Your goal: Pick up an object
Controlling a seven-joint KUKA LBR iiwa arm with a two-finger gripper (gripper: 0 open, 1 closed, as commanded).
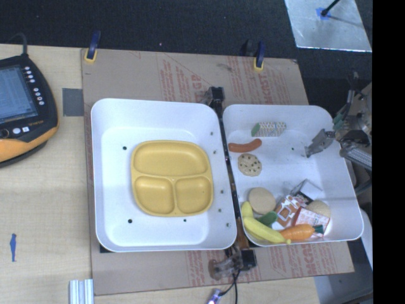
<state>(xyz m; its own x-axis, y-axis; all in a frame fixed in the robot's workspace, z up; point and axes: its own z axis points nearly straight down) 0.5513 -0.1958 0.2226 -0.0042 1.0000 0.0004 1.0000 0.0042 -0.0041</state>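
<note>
**Gripper's at the right wall, all the food sits down-left of it**

We go big to small here. Two white bins side by side: the left bin (107,170) carries one yellow tray (172,176) with three compartments, and the right bin (285,160) has all the small stuff.

The gripper (316,145) hangs over the right bin's upper right part, near the wall. We can't tell if it's spread or pressed together, and we see nothing in it.

What the move turns on, as we judge it: every pickable item lies to the left or down-left of the gripper. Nearest across is the sausage (244,146), its long axis running left-right. The cluster in the near corner sits below it in the view.

Count in the right bin, one each: banana (261,228), carton (292,211), carrot (300,232), sausage, bun (261,200), cookie (249,164), and a grey-and-green piece (268,128) near the far wall. A pale round thing (318,209) beside the carton we can't identify.
</note>
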